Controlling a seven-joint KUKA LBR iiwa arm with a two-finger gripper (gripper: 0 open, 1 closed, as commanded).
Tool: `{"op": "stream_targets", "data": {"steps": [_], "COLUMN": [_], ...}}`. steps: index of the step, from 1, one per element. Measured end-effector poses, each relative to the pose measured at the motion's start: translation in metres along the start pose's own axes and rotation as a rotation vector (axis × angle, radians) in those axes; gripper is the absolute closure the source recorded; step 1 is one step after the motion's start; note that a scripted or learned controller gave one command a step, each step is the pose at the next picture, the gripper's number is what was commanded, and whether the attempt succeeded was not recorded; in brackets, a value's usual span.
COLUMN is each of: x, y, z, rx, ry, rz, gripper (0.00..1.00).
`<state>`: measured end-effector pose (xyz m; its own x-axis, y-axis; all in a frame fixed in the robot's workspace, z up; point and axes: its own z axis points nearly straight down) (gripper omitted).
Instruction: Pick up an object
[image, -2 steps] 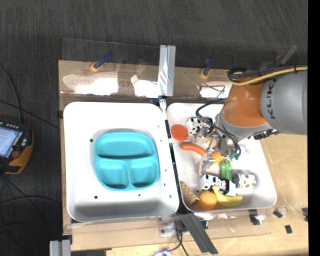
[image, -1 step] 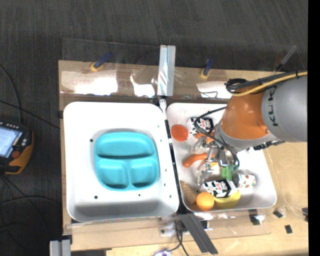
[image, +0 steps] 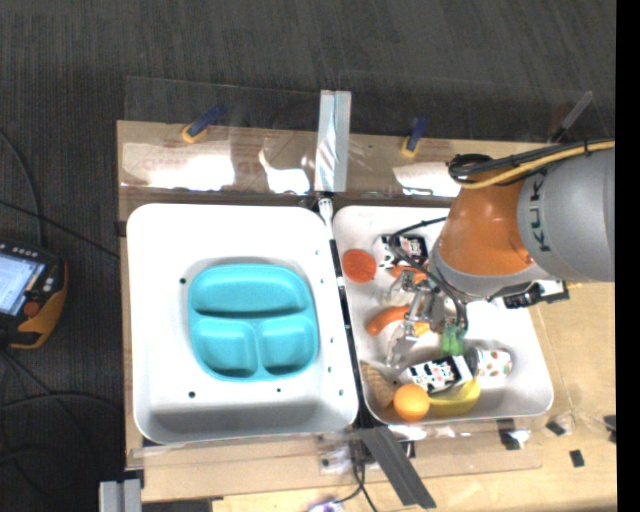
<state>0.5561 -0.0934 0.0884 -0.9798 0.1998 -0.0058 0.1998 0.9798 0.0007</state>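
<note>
My gripper (image: 422, 318) hangs low over the middle of the right bin (image: 535, 395), under the orange wrist band. It sits just right of an orange carrot-shaped piece (image: 383, 322) and above a black-and-white spotted item (image: 436, 374). A small green object (image: 453, 341) lies close against its right side. Near the front wall lie an orange ball (image: 410, 402) and a yellow banana (image: 458, 394). A white speckled item (image: 496, 362) rests at the right, and a red-orange disc (image: 358, 264) at the bin's back left.
The left bin (image: 160, 390) holds a turquoise divided tray (image: 250, 318). A dividing ridge (image: 340, 310) separates the two bins. The arm's body covers the right bin's back right part. A handheld pendant (image: 25, 290) lies off the bench at far left.
</note>
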Motion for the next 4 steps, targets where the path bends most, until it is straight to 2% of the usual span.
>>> {"op": "stream_targets", "data": {"steps": [1,2,3,4], "x": [-0.002,-0.002,0.03,0.01], "y": [0.0,0.0,-0.027,-0.017], "z": [-0.008,-0.008,-0.001,0.001], "rx": [0.003,0.004,-0.002,0.001], "ry": [-0.003,-0.003,-0.011,0.004], "rz": [0.0,0.0,0.029,0.333], "gripper": [1.0,0.0,0.0,0.0]}}
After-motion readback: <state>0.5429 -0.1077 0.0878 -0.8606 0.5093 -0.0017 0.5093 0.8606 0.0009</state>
